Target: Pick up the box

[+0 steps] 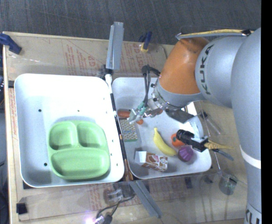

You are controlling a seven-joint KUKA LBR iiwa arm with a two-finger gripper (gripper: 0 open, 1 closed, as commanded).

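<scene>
Plywood bench, two white bins. One box (155,161), a small carton lying flat at the right bin's (198,168) front edge, is judged light, stiff, crushable; best pinched across its short sides. One gripper (137,114) hovers well behind it, grip state untellable. Counted nearby: one banana (163,143), one green tray (78,150).

Green tray (79,152), yellow banana (163,143), purple fruit (186,154), brown-and-white box (152,159), white bins (28,90)

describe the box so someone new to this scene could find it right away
Look in the right-hand white bin, along its near edge. The box lies flat there, just below the yellow banana. It is the only flat-sided thing there, a small carton printed brown and white.
</scene>
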